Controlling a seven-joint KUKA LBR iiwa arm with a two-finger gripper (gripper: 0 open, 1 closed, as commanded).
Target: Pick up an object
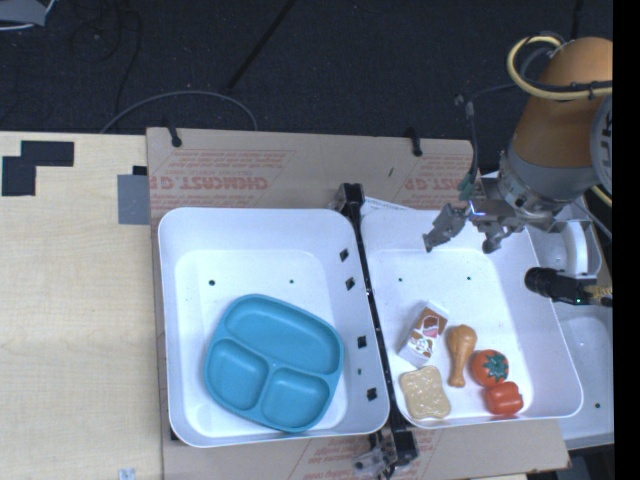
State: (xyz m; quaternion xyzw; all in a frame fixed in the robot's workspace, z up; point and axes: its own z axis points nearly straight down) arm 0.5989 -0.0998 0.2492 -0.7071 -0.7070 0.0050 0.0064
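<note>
Hovering over the right bin (560, 298), the tool (466, 232) gapes wide, gripping nothing.

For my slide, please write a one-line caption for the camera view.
KUKA arm's open gripper above the right bin of toy food, with a blue divided plate in the left bin.

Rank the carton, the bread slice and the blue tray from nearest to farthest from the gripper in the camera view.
Measured from the gripper, at the right bin's far edge:
1. Carton, mid right bin, below and a little left of the gripper.
2. Bread slice, near edge of the right bin, just beyond the carton.
3. Blue tray, in the left bin, across the divider.
</note>
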